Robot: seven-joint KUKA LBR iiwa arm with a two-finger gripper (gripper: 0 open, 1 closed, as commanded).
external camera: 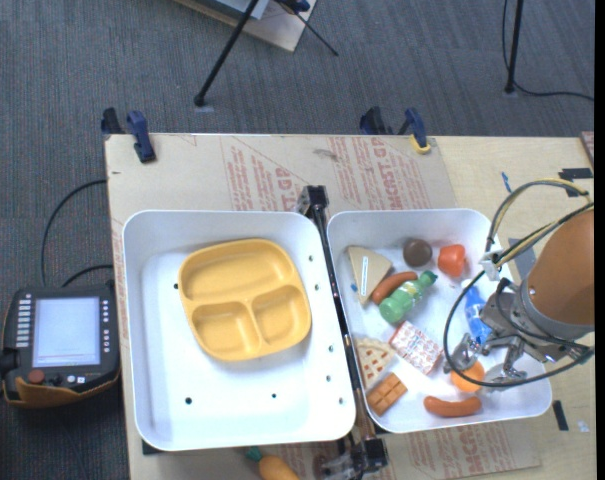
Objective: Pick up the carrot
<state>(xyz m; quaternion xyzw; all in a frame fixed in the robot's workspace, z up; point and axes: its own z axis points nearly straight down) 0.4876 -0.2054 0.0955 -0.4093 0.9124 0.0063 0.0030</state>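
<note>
The carrot (466,377) is a short orange piece lying in the right bin (437,218) near its front right corner. My gripper (485,361) hangs directly over it, low in the bin, with cables looping around the wrist. Its fingers stand apart on either side of the carrot's upper end, open, and the wrist hides part of the carrot. I cannot tell whether the fingers touch it.
The right bin also holds an orange-red sausage (452,405), a tomato (452,259), a green bottle (406,299), a cheese wedge (366,268), a red-and-white packet (415,346) and a blue item (474,320). A yellow divided plate (246,298) sits in the left bin (157,368). Another orange toy (273,467) lies on the bench.
</note>
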